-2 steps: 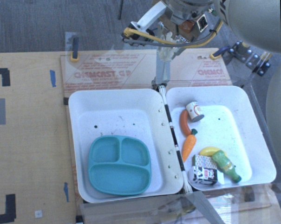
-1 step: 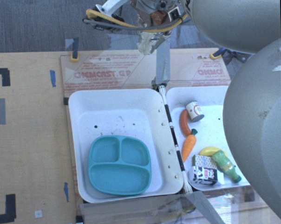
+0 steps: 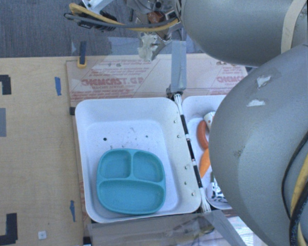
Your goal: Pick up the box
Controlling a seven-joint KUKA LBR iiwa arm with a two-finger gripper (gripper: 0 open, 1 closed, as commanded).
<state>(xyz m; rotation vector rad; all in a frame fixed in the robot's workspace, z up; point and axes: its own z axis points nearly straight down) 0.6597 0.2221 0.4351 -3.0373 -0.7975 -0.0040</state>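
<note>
**Box.** Its place cannot be told. No item in the camera view can be made out as the box with certainty, and most of the right bin (image 3: 193,104) lies under the arm (image 3: 262,156).

**Tool.** How far it is open, and whether it has hold of anything, cannot be told.

**Right bin, visible strip along its left side.**
- A white rounded item (image 3: 210,117) lies at the far end.
- An orange elongated item (image 3: 202,134) lies just below it.
- A second orange item (image 3: 205,164) lies nearer the camera.
- A black-and-white patterned item (image 3: 217,194) lies at the near end, partly covered by the arm.

**Arm.** Grey and large in the frame, it reaches in from the right over the right bin. A yellow cable (image 3: 298,190) runs along its lower right.

**Left bin (image 3: 122,103).** White and shallow, it sits just beside the right bin. It holds a teal divided plate (image 3: 131,182) with three compartments, lying flat in the near half. Small dark specks dot the bare floor beyond the plate.

**Desk (image 3: 33,150).**
- The surface is pale wood.
- It bears blue tape strips (image 3: 57,86) and black tape marks (image 3: 2,85).
- A clear sheet with red lettering (image 3: 116,78) lies behind the bins.
- A grey post (image 3: 178,68) stands at the far end of the seam between the bins.

**Beyond the desk.** Yellow and black cables (image 3: 96,18) loop at the top of the view.
</note>
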